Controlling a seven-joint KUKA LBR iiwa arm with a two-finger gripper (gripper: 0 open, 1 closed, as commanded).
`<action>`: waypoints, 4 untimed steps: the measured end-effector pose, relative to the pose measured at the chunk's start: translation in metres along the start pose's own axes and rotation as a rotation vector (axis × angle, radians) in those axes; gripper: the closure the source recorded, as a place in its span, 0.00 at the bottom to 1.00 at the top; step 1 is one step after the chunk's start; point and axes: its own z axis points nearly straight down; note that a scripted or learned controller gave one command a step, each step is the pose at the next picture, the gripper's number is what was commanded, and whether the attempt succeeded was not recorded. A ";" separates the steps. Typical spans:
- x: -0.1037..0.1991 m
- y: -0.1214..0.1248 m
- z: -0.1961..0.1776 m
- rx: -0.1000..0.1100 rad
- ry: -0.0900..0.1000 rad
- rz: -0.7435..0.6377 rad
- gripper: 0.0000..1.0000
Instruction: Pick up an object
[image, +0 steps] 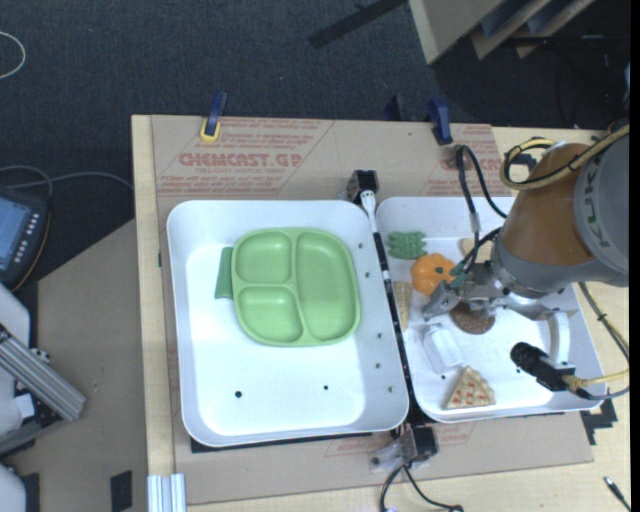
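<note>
**Worktop (300, 150) with two white bins, seen from above at a slant.** The end effector (450, 297) stood low inside the bin on the view's right (430, 215), about at its middle. Whether it was open or closed could not be told, and no object could be seen held in it.

The objects available for picking lay around it in that same bin:
- An orange toy fruit (432, 272) sat just beside the end effector, on its far side and toward the neighbouring bin. Whether the two touched could not be judged.
- A small green piece (406, 243) lay beyond the fruit, farther from the end effector and near the bin's far wall.
- A brown disc (473, 321) lay just beside the end effector on its near side, partly covered by the wrist.
- A pale, clear-looking item (440, 346) rested near the end effector, closer to the bin's front.
- A toy pizza slice (468, 388) lay farther forward still, by the front wall.

Well apart from the end effector, across the dividing walls, a green divided plate (297, 285) lay flat in the left bin (200, 350).
</note>
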 end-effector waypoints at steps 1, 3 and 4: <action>0.000 0.001 0.020 -0.007 -0.002 -0.001 0.00; -0.003 0.005 -0.057 -0.014 -0.004 -0.002 1.00; 0.001 0.000 -0.119 -0.015 -0.004 -0.002 1.00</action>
